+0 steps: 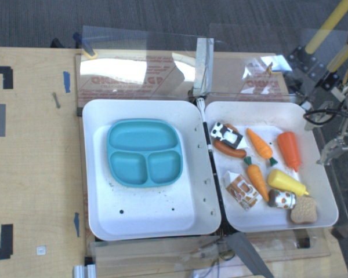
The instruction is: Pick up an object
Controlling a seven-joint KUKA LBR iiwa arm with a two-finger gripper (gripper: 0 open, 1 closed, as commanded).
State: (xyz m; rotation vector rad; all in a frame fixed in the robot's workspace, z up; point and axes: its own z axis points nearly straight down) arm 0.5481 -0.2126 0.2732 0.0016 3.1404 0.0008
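Toy food in the right bin
A blue divided plate sits in the left bin; gripper state cannot be told.

A pale wooden bench fills the left and lower part of the frame, its grain running across. Black angular marks sit near its left edge, and short strips of blue tape lie on it at upper left. Across the top of the frame runs dark grey carpeted floor. Clear plastic panels stand at the far side of the bench, catching a bright white glare of overhead light.
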